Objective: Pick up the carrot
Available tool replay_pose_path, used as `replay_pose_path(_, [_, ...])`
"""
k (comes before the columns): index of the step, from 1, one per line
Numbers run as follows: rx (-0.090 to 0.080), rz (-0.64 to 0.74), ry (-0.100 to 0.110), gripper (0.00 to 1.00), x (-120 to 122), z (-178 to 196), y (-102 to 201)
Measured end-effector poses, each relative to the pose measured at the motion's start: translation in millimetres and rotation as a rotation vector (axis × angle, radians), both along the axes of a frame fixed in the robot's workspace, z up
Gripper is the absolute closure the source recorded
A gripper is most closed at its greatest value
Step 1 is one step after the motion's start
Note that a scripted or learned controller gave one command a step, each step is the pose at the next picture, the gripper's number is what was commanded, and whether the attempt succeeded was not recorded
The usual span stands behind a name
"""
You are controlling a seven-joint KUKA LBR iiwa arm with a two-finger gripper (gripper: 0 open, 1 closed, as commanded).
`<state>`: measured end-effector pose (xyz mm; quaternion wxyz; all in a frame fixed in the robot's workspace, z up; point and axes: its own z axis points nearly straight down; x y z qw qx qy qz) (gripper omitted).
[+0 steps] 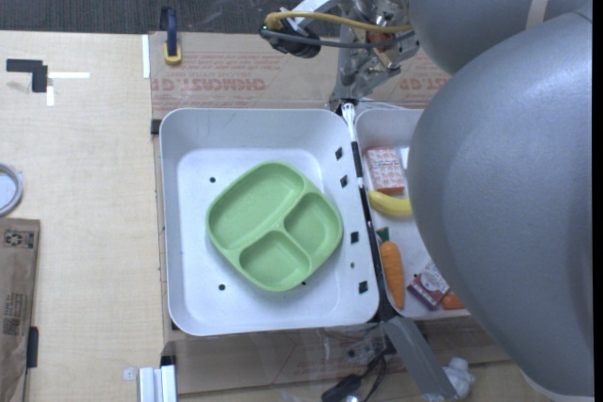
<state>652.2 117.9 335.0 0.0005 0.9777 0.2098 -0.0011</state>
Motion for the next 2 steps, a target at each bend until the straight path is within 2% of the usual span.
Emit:
replay_pose_path(1, [-0.001, 0.191, 0.004, 1.00, -5.8, -69.2, -49.5])
replay_pose_path(2, [-0.001, 0.206, 0.004, 1.00, -42.4, -68.1, -63.5])
